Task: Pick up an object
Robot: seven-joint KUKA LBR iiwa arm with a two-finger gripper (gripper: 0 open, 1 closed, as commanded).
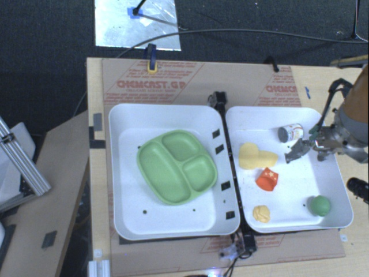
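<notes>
I have the jaws (294, 153) hovering in the right bin (340, 212), gripping nothing; I cannot tell their gap.
By size: green plate (176, 166) in left bin, too broad; yellow lump (253, 156) mid-bin looks soft, squeeze across; small can (290, 133) near back edge seems light, slippery.

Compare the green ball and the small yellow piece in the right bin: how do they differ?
The green ball is green and round; the small yellow piece is yellow and lumpier. The ball looks slightly larger. The ball sits near the right bin's front right corner, the yellow piece near its front left. Both lie loose on the bin floor, apart from the hand.
</notes>
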